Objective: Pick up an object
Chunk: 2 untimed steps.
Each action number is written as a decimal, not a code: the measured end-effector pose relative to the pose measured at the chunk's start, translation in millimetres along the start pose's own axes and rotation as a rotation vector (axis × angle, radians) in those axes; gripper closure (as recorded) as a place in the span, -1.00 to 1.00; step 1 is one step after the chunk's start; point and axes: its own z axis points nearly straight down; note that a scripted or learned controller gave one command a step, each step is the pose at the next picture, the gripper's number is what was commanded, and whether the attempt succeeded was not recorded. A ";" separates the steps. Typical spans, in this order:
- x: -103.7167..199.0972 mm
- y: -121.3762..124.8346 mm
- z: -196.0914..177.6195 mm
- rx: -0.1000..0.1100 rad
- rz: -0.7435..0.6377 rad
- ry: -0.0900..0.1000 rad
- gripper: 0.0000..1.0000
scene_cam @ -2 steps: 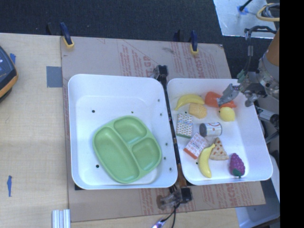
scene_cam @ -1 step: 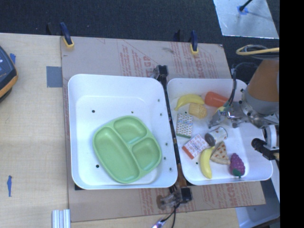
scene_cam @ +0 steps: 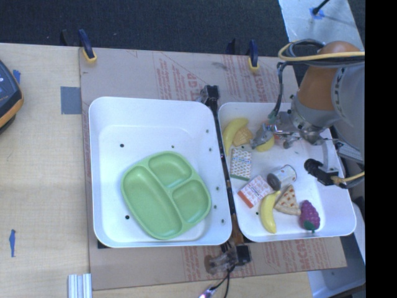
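Note:
The right bin [scene_cam: 335, 219] holds several small items. A yellow banana [scene_cam: 232, 133] lies at its back left beside a patterned packet [scene_cam: 240, 164]. In the middle are a red-and-white box [scene_cam: 254, 191] and a small can [scene_cam: 283, 177]. Toward the front lie a second banana [scene_cam: 268, 211], a pizza slice [scene_cam: 288, 202] and purple grapes [scene_cam: 309, 216]. My gripper [scene_cam: 272, 135] is low over the back of this bin, just right of the first banana. A small yellow piece [scene_cam: 265, 145] sits right at its tip.
The left bin [scene_cam: 105, 123] holds a green divided plate [scene_cam: 166, 194]. A black divider clamp [scene_cam: 212, 95] stands between the bins at the back. The arm's black cable fitting [scene_cam: 317, 169] hangs over the right bin's right side. A dark device [scene_cam: 7, 95] sits at the bench's far left.

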 end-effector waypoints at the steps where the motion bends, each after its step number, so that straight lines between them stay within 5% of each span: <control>1: 3.7 23.3 3.4 0.028 0.009 0.005 -1.00; 2: 3.6 22.3 -6.5 0.035 0.006 0.007 1.00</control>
